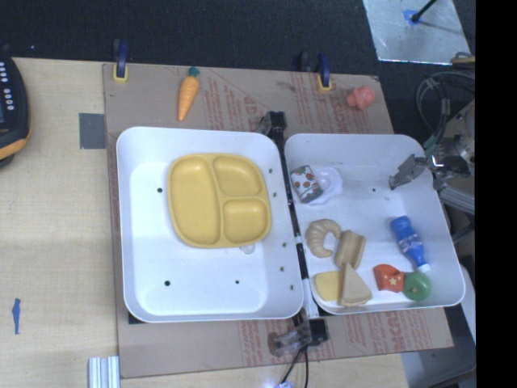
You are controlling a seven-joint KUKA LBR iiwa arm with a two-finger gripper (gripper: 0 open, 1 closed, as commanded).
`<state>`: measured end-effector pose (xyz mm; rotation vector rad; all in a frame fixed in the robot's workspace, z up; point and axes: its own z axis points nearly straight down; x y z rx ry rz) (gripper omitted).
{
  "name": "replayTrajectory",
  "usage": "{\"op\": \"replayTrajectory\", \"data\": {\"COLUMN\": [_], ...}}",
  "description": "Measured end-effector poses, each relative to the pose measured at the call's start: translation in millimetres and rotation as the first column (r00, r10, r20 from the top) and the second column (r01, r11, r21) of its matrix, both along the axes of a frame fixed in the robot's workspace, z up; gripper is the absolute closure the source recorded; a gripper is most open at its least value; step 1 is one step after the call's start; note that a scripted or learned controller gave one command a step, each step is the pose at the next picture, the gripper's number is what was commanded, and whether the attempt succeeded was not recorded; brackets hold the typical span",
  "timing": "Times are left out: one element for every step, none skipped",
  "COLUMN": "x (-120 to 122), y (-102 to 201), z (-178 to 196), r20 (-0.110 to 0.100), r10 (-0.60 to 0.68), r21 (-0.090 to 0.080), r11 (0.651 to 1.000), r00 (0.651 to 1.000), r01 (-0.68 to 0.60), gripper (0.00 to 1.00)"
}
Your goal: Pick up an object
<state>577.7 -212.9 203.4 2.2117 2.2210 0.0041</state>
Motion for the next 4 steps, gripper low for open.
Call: {"op": "replayTrajectory", "data": {"x": [-25.4,-28.5,-27.7,47.1], "y": [1.7,1.6,1.2,77.8], "z": [-80.1,-113.4,-100.8,-81.1], "r20": [-0.016,-0.013,-0.012,-0.002], "r10": [0.000,0.000,-0.001,0.009], "r21": [0.005,0.004,0.005,0.005], "r11": [1.000,1.000,1.000,1.000], "r00": [1.000,1.000,1.000,1.000], "r01": [0.000,0.000,0.001,-0.009], "gripper": [0.00,0.00,1.00,1.00]}}
